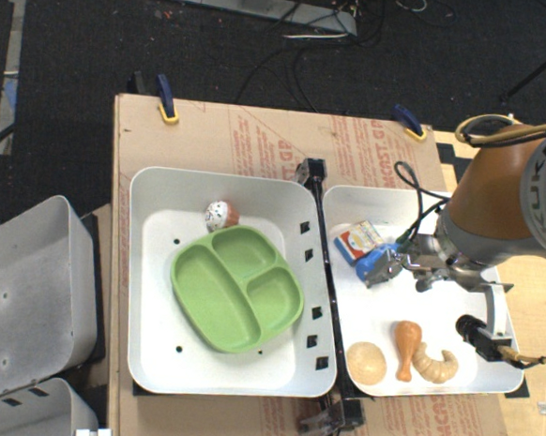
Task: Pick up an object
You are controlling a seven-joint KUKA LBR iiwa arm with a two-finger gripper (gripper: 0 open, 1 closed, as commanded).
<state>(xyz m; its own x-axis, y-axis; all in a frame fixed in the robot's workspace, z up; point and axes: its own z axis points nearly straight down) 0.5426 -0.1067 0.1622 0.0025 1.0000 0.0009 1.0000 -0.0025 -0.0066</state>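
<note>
On a cardboard-covered worktop (241,139), two shallow white plastic bins side by side. Reaching in from the right, a grey arm with an orange band (505,198), hiding the upper right corner of the right-hand bin (429,389). Low over that bin's upper half, the hand (393,265), right against a small blue plastic object (371,263). Apart, together or clamped on it: impossible to tell from this angle, with the blue shape partly covered by grey metal and too small to identify. Just above and left of it, touching or nearly so, a white packet with orange-red print (358,236), lettering unreadable. Along the bin's near edge, well clear of the hand: a pale round bun-like toy (367,361), an orange plastic drumstick (406,343) and a curved tan piece (435,366), perhaps a croissant, the last two touching. In the left-hand bin (146,278), a green three-compartment plastic plate (237,288) lying flat. Just beyond its far rim, a small speckled white-and-brown ball (220,215), pattern blurred.
</note>
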